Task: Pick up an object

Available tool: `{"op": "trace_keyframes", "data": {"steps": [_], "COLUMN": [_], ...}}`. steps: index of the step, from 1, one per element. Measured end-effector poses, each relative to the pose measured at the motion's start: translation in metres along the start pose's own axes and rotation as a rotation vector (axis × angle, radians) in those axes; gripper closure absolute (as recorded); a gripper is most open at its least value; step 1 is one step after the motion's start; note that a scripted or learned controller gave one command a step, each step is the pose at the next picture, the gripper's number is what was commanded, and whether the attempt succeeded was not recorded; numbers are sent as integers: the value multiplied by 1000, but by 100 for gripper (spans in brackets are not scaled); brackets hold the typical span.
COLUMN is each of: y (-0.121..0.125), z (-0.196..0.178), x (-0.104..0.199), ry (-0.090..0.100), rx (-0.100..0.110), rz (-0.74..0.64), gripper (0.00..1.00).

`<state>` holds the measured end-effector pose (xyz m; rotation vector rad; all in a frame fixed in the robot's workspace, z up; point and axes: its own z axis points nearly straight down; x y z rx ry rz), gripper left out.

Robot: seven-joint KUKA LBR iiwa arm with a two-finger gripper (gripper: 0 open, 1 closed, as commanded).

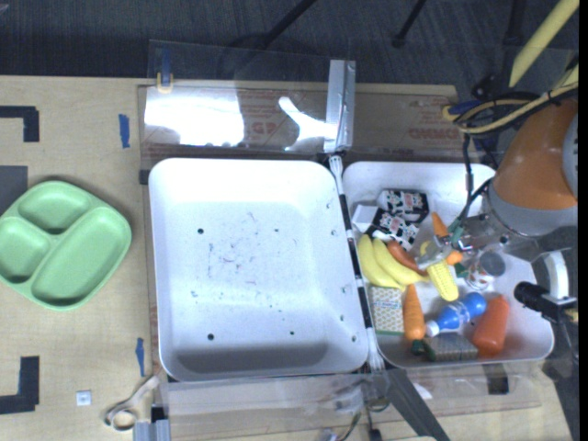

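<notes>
The right bin holds a heap of toy food. There are yellow bananas, a corn cob, an orange carrot, a blue bottle, a red-orange piece and a black-and-white patterned pack. The arm, with its orange band, comes in from the right. My gripper hangs low over the middle of that heap, just right of the corn cob and above the blue bottle. Cables and its grey body hide its tips.
The left bin lies beside the right one, with a shared rim between them. A green divided plate sits on the bench at far left. A clear upright panel stands behind the left bin.
</notes>
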<state>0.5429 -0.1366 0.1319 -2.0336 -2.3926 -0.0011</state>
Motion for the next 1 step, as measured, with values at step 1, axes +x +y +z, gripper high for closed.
{"op": "trace_keyframes", "data": {"steps": [1], "y": [16], "z": [-137], "x": [59], "ry": [-2], "rx": [-2], "rz": [-149], "gripper": [100]}}
